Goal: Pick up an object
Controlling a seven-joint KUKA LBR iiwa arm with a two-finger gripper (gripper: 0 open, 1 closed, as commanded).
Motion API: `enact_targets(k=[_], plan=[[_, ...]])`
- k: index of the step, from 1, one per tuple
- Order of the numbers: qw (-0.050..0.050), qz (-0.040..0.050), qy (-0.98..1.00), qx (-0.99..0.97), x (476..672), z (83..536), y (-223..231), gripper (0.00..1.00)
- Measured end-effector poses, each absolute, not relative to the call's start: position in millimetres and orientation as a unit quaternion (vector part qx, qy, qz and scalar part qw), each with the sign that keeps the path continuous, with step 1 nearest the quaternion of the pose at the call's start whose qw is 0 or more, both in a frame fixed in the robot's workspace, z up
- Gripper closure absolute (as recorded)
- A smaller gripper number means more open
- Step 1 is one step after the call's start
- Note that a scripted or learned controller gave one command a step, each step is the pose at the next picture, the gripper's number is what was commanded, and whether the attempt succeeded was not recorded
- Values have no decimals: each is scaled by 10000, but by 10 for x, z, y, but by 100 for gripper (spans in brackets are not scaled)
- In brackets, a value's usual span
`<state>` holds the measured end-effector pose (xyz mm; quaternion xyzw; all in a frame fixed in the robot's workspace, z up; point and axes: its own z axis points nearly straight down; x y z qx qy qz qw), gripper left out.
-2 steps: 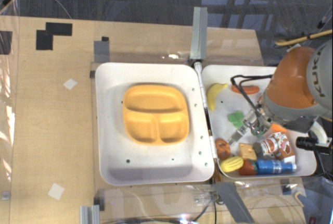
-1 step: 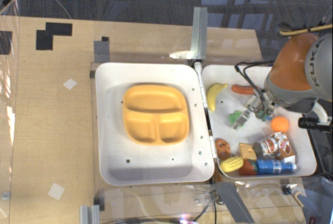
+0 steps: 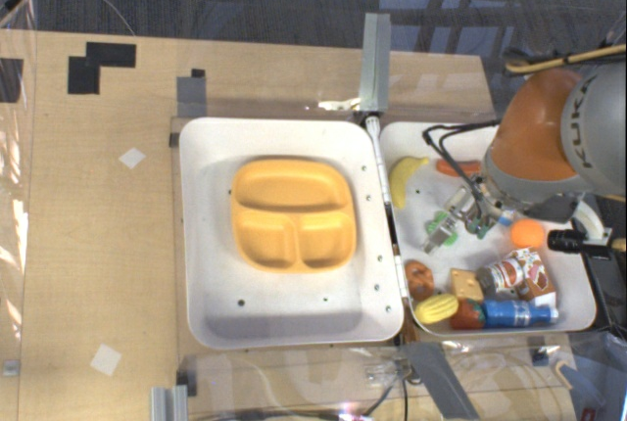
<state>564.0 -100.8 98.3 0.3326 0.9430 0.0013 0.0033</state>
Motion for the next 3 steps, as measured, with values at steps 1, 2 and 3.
enact_targets(k=[1,2,3], plan=[[57,5,9767,2143,6240,1123,-1263,0],[51,4,9657,2594,6570,961,-1560,0],[60,11,9207,3902,6600,1391,-1751,0]])
